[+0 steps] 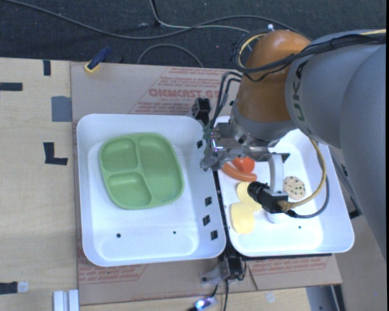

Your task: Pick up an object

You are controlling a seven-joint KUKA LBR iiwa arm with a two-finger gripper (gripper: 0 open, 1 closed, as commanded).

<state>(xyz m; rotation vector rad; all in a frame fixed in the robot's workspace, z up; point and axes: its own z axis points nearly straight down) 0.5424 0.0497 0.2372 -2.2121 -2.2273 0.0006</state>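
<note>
My gripper (236,155) hangs low over the back left of the right bin (330,235), under the orange wrist band. Just under it lies an orange-red piece (240,168), partly hidden by the gripper body; whether the two touch is unclear. A pale yellow piece (243,218) lies nearer the front of that bin. Toward the right is a round speckled cookie (294,186).
The left bin (142,245) holds a green divided plate (141,170). The arm's bulk covers the right bin's back right part. Cardboard lies under both bins, and cables run across the dark floor behind.
</note>
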